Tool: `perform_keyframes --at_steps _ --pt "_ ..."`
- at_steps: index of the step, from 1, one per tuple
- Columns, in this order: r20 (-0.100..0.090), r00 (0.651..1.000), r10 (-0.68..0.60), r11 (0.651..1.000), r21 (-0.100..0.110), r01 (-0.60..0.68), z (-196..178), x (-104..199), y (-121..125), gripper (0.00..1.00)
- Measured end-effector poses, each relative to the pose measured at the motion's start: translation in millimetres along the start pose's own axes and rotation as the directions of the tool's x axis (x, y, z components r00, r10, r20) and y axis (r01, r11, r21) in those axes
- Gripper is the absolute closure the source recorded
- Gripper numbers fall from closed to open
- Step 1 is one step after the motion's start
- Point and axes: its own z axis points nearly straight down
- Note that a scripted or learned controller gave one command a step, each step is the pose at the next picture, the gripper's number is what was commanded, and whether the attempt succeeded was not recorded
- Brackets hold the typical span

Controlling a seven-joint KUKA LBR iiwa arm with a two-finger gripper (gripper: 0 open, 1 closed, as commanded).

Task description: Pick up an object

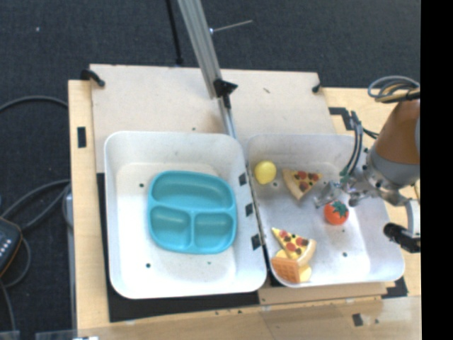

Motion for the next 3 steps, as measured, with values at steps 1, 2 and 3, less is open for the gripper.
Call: perform_keyframes --at_steps 1,2,3 --pt "0.001 1.000 0.002 1.000 -0.002 -0.002 19 -1 0 0.00" --pt "0.002 1.000 0.004 1.000 -0.007 -0.004 7 -2 1 1.00" --pt "0.001 1.000 0.004 1.000 -0.008 -0.004 -38 -3 -2 1.00"
